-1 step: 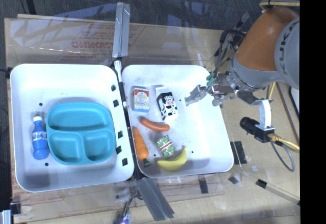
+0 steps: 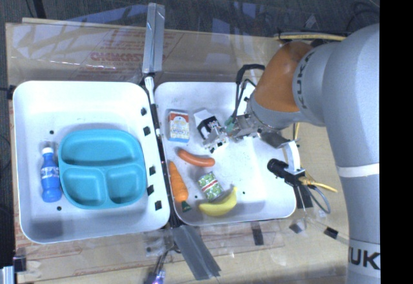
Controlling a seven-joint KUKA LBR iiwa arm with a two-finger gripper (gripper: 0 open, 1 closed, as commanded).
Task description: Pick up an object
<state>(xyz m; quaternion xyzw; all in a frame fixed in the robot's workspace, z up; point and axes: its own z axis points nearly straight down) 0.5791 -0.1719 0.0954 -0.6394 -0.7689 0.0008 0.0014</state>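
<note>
Two white bins are seen side by side on the tabletop (image 2: 77,50). The left bin (image 2: 39,224) is occupied by a blue divided tray (image 2: 101,167) and a blue bottle (image 2: 50,173) at its left. In the right bin (image 2: 258,208) the gripper (image 2: 214,133) is lowered — whether it is open or closed cannot be told — just beside a small carton (image 2: 179,126), with a sausage (image 2: 195,159), carrot (image 2: 179,183), green packet (image 2: 209,184) and banana (image 2: 218,204) nearer.

A thick grey arm (image 2: 352,102) with an orange band (image 2: 279,79), black cables, and white "UK" lettering.
</note>
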